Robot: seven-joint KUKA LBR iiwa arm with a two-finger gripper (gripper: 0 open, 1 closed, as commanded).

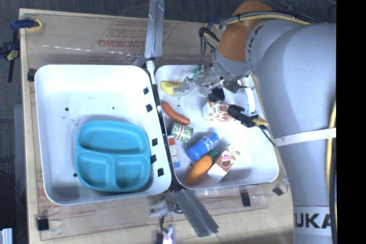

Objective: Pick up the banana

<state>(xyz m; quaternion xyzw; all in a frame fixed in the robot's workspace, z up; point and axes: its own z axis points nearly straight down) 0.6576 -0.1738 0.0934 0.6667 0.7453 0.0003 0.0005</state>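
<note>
The left bin [51, 88] holds a blue divided tray [113, 155] toward its near edge, lying flat. A black-clipped divider runs between the two bins.

In the right bin [264, 160], the banana [170, 87] lies in the far-left corner, close to the divider; only its yellow left end shows plainly, since its right end runs under the metal parts of the gripper [190, 84]. Just nearer than it, a red sausage [175, 113] lies at a slant along the left wall. Nearer again sit a small green-and-white can [182, 134], a blue bottle [202, 146] and an orange carrot [198, 169] by the near edge, with a small printed carton [223, 163] beside the carrot. Another printed packet [218, 112] lies mid-bin, partly covered by the wrist's cabling.

The gripper hangs over the far-left corner, its tip at the banana's right end, seemingly touching it. Its metal parts are small and blurred against the white bin, so how far apart they stand cannot be told, nor whether the banana sits between them. The grey arm [297, 83] covers the bin's right wall.
</note>
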